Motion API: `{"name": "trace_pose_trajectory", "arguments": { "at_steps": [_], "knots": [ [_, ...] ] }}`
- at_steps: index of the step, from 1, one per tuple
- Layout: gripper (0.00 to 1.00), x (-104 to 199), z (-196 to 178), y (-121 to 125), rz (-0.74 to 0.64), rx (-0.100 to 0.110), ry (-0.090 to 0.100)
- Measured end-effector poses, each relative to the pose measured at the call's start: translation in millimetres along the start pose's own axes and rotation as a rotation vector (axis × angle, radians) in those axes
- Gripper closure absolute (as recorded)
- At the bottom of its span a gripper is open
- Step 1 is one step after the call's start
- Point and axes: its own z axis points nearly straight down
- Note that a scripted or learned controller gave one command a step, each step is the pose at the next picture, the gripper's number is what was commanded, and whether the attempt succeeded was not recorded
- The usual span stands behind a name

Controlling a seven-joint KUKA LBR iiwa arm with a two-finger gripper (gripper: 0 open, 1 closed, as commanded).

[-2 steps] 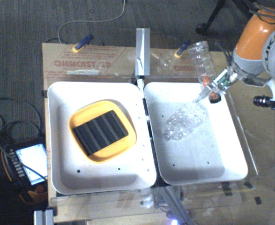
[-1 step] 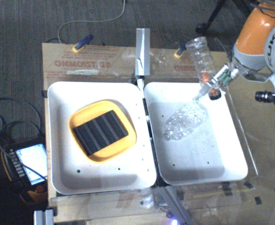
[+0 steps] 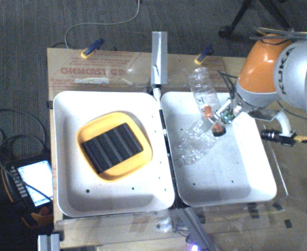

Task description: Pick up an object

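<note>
Clear plastic bottle (image 3: 203, 92) leans over right bin (image 3: 247, 177) back rim, near gripper (image 3: 216, 123). Crumpled clear plastic (image 3: 194, 143) lies below it. Gripper state: cannot tell. Bottle light, slippery, easily crushed; grasp mid-body.

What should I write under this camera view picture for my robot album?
Robot arm's gripper reaches over the right bin near a clear plastic bottle; a yellow-and-black tray fills the left bin.
</note>
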Motion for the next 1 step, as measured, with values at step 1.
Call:
{"name": "trace_pose_trajectory", "arguments": {
  "at_steps": [1],
  "knots": [
    [0.00,-56.4,37.9,7.6,0.007,-0.006,0.001]
  ]
}}
